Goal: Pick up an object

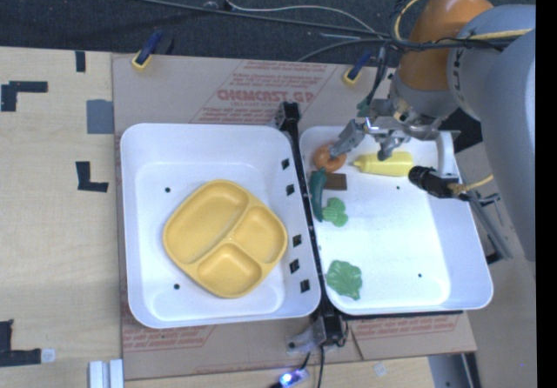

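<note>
Objects for picking are all sitting in the right bin [452, 286]: a yellow piece [388, 166] lying flat near the far wall, an orange piece [325, 157] in the far left corner, a small brown block [334, 182] just in front of it, a dark green piece [318, 185] right against the left wall, a green broccoli-looking toy [335, 213] a bit nearer, and a light green leafy thing [345, 278] close to the front left corner. The left bin [144, 160] has just one item in it, a yellow divided plate [225, 237] with three compartments, lying roughly in the middle.

Gripper [369, 144] is down at the far end of the right bin. Its fingers are spread fairly wide, one finger [345, 143] reaching toward the orange piece and the other ending just over the yellow piece. Can't honestly tell if either finger is touching those. Nothing sits between them, so no grab as far as I can see.
</note>
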{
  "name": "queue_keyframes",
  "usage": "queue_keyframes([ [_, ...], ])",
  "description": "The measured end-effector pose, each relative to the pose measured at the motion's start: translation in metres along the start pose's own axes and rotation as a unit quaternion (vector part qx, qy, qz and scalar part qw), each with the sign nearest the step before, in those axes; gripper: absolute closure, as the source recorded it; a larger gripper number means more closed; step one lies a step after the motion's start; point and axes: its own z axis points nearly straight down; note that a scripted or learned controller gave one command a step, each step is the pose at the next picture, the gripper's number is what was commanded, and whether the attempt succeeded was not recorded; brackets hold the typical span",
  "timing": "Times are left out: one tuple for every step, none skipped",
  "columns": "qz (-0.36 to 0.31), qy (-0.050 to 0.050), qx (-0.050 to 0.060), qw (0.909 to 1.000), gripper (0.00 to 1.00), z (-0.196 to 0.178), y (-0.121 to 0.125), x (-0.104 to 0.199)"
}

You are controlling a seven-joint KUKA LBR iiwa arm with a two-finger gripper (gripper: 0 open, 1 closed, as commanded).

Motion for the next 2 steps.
queue_keyframes([
  [0.0, 0.002, -0.002, 1.0, 0.0, 0.059, -0.004, 0.008],
  [-0.001, 0.0, -0.002, 1.0, 0.0, 0.086, -0.004, 0.009],
])
